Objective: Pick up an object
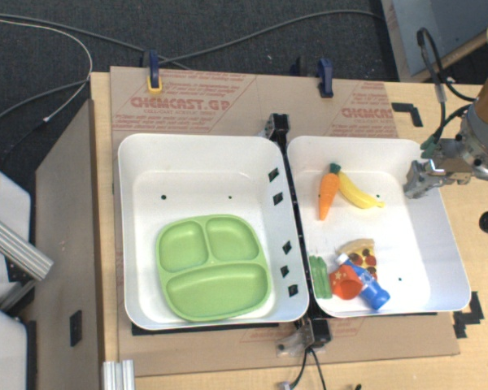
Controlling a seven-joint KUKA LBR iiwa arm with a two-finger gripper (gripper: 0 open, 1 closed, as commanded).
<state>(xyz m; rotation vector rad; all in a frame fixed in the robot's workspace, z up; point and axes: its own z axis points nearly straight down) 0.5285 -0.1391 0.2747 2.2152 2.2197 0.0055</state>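
My claw (417, 179) hangs at the right edge of the right bin (439, 242), over its upper right rim, close to the counter's right edge. I cannot tell whether it is open or closed; nothing shows between its tips. My arm (480, 136) comes in behind it from the right.

Nearest to the claw, toward the middle of the right bin's far half, lies a yellow banana (359, 193), and just beside it, touching at the top, an orange carrot (328, 195) with a green tip, lying nearly along the bin's left wall. Both sit well apart from my claw.

In the near left corner of the same bin is a small heap: a green stick-shaped piece (319, 275) against the left wall, a red cup (346, 284), a blue piece (373, 293) touching it on the right, and a slice of pizza (359, 254) just behind them.

Across the divider, the left bin (138, 218) holds a green divided plate (215, 267), lying flat in its near half.

Both bins rest on a brown board (228, 96) covering the counter, fastened at the far edge by a yellow clamp (154, 75) and a blue clamp (325, 78).
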